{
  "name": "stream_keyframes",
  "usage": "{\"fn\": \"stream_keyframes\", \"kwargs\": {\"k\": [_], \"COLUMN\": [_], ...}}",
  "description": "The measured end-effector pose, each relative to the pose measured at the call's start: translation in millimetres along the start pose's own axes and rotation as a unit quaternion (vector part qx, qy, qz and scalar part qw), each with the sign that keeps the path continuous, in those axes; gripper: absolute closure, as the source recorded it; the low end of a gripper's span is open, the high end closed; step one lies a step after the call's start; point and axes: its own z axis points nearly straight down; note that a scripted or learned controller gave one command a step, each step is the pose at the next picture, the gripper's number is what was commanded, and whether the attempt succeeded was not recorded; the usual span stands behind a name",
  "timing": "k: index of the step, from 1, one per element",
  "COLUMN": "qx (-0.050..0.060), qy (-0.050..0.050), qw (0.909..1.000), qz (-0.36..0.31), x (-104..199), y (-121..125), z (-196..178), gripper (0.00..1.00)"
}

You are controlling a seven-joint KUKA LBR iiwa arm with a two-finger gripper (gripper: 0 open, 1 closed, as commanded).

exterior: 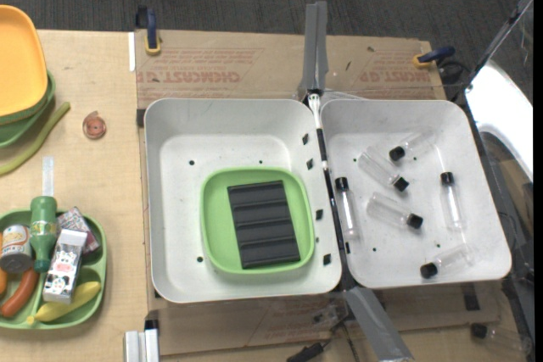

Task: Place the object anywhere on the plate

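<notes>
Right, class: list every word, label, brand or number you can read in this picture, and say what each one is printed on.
"CHEMCNZT", upside down and uncertain: red print on the cardboard sheet behind the left bin.
Similar red print on the cardboard behind the right bin: too faint to read.
Small carton and can on the green tray: labels too small to read.
</notes>
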Motion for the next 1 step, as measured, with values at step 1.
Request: {"fn": "stream_keyframes", "kwargs": {"k": [1], "qx": [0.001], "qy": [0.0], "qw": [1.0], "qz": [0.002], "x": [-10.7], "y": [-2.2], "z": [-0.1], "gripper": [0.0]}}
